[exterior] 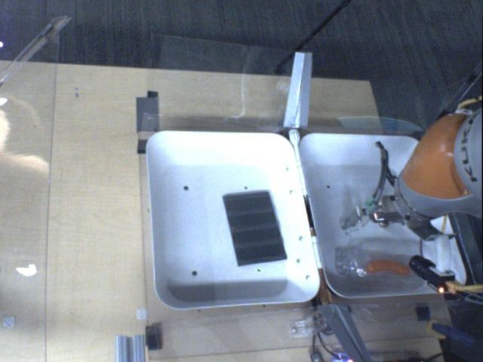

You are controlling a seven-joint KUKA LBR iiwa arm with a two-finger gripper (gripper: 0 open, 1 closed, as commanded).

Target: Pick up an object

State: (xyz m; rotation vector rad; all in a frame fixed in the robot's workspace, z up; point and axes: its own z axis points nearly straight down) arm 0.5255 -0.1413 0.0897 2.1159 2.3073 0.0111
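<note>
While the arm reached in from the right of the frame, its gripper [367, 216] hung over the middle of the right bin [332, 164]; whether it was released or clenched could not be told, and nothing was seen grasped. The nearest candidate, an orange elongated object [389, 266], lay on the bin floor toward the lower right of the frame, below and slightly right of the gripper, its long axis running roughly left to right. A clear, glassy item [349, 261] lay just beside its left end. The left bin [173, 202] held a dark ribbed rectangular pad [254, 228], well apart from the gripper. Both bins rested on a pale wooden bench [83, 225]; dark flooring crossed the top of the frame.
</note>
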